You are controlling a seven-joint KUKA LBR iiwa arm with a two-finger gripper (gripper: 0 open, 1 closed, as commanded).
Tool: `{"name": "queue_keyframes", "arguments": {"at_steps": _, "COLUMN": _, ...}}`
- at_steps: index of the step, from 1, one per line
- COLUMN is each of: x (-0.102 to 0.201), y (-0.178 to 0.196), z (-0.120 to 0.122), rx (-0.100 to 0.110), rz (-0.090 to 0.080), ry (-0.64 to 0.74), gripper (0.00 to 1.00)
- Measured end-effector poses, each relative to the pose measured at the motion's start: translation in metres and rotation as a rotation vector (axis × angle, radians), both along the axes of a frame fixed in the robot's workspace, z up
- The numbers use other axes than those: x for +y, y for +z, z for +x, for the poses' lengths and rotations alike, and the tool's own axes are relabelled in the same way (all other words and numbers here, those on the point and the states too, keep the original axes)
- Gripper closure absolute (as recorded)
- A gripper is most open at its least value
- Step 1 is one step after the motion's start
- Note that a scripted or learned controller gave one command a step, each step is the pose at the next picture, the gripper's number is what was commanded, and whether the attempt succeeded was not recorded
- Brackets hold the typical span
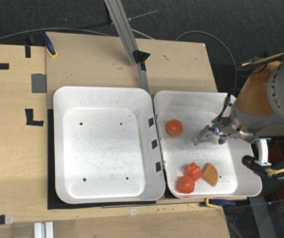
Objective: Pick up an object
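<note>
Centrally in right bin [181, 99]: gripper [199, 140], fingers apparently closed and empty, tips pointing frame-left. Red ball [174, 128] lies near, left and slightly above tips. Other red pieces [189, 177] and waffle [210, 174] sit well below.

Arm [260, 100] low from right; tool [201, 138] leftward

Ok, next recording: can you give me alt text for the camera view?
The gripper hangs over the right white bin, right of a round red fruit, holding nothing. Two more red toy foods and a tan waffle-like piece lie near that bin's front edge, beside the left white bin.
</note>
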State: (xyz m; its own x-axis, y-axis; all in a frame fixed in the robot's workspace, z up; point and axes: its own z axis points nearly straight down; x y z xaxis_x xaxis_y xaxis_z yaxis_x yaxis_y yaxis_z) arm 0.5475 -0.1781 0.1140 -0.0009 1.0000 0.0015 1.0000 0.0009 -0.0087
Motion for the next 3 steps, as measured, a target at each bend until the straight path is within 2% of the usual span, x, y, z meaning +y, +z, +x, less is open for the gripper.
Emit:
{"name": "queue_keyframes", "arguments": {"at_steps": 1, "x": 0.000, "y": -0.026, "z": 0.000, "rx": -0.008, "rz": -0.003, "ry": 0.000, "gripper": 0.00}}
{"name": "queue_keyframes", "arguments": {"at_steps": 2, "x": 0.001, "y": -0.015, "z": 0.000, "rx": -0.008, "rz": -0.002, "ry": 0.001, "gripper": 1.00}}
{"name": "queue_keyframes", "arguments": {"at_steps": 3, "x": -0.002, "y": 0.029, "z": -0.005, "rx": -0.011, "rz": -0.003, "ry": -0.001, "gripper": 1.00}}
